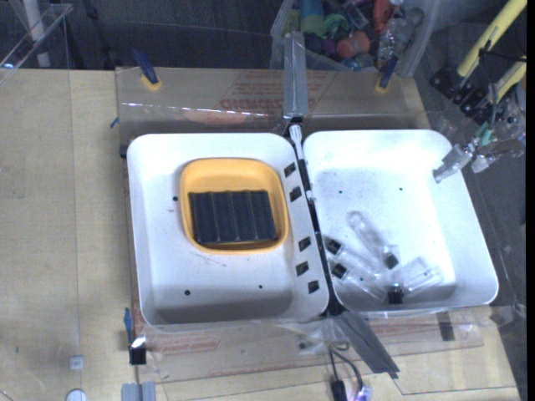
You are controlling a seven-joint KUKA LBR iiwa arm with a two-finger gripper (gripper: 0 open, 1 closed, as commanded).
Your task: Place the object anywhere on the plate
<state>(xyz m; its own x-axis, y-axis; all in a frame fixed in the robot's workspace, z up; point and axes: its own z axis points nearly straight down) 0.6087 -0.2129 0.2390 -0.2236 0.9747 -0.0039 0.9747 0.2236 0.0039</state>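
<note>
1. Lying nearest, at the 6 o'clock edge of the wooden bench, were a grey strip and some dark cabling, just below the seam between the two bins.
2. Toward 5 o'clock in the right bin sat a cluster of clear plastic pieces, touching one another, with small dark caps among them.
3. Along the seam between the bins ran a row of small black tabs, from 6 o'clock toward 12.
4. At the centre of the left bin rested the yellow plate, flat on the floor of the bin and apart from its walls.
5. A dark ridged block lay flat on the plate, inside its rim, shifted a little toward the plate's 6 o'clock side.
6. At 2 o'clock of the right bin, over its far right corner, hung the gripper, a pale metal shape well apart from the plate and the block; whether it was released or clenched could not be told, and nothing was seen in its grasp.
7. Two blue clamps stood at the bench's 12 o'clock edge, one behind each bin.
8. Farthest, at 12 o'clock, stood a clear box of coloured toys.
</note>
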